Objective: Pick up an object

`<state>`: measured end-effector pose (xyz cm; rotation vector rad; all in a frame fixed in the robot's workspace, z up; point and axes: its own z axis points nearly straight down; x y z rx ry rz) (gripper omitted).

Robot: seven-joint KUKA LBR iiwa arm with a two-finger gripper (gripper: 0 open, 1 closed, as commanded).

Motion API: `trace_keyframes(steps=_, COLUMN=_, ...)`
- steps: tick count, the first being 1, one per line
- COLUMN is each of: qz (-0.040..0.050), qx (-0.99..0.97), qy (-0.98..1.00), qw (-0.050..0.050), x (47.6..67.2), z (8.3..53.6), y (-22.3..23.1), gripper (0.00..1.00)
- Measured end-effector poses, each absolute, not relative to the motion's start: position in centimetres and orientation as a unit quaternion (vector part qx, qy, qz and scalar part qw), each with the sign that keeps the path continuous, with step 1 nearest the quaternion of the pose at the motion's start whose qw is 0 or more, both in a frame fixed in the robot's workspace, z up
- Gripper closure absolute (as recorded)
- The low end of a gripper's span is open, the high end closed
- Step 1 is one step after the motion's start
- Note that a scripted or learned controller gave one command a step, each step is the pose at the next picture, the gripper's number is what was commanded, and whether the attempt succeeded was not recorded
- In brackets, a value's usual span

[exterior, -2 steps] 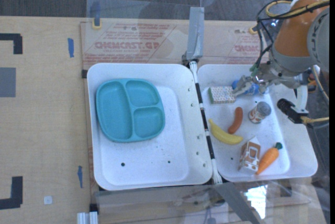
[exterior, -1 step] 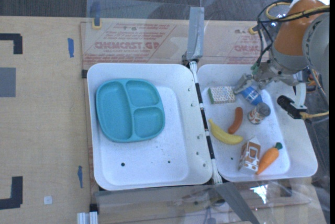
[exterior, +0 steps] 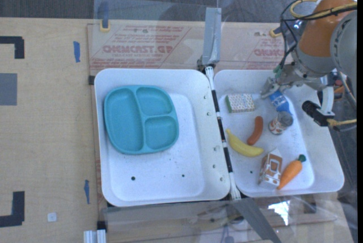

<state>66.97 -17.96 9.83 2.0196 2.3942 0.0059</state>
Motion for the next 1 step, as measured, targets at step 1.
trace_keyframes(steps=1, qz=0.0013, qx=0.604, qy=0.797, qw=0.002, x=65.37, z=19.81, y=-9.66, gripper=1.00)
